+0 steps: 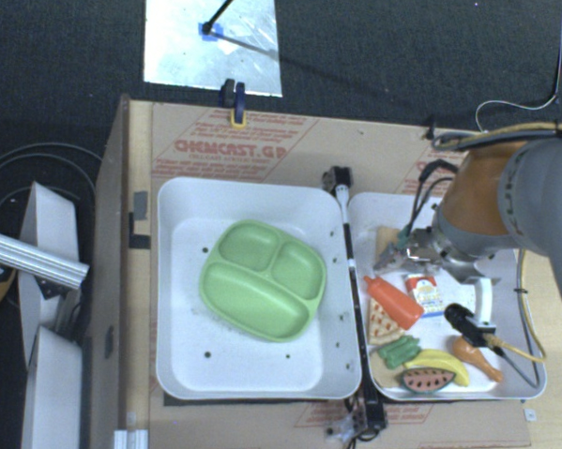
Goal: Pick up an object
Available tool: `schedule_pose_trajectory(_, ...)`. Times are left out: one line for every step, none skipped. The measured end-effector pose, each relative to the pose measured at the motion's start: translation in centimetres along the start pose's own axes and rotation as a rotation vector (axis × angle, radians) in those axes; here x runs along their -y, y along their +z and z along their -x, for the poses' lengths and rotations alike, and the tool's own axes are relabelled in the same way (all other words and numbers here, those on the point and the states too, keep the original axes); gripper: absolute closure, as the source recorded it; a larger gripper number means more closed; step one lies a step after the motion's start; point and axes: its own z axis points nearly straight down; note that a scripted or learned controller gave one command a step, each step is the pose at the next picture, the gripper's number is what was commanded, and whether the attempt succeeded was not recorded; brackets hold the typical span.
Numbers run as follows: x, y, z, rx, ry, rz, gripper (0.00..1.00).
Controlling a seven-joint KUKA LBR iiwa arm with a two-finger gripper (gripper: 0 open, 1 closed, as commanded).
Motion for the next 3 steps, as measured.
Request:
schedule_pose_trajectory(4.7,0.0,0.1,0.001,0.001,0.002,0.0)
schedule_pose_trajectory(7.2,0.0,0.8,0.001,0.001,0.003,0.0)
schedule_pose_trajectory(2.4,-1.9,9.1,0.002,0.005,-0.009,0.0)
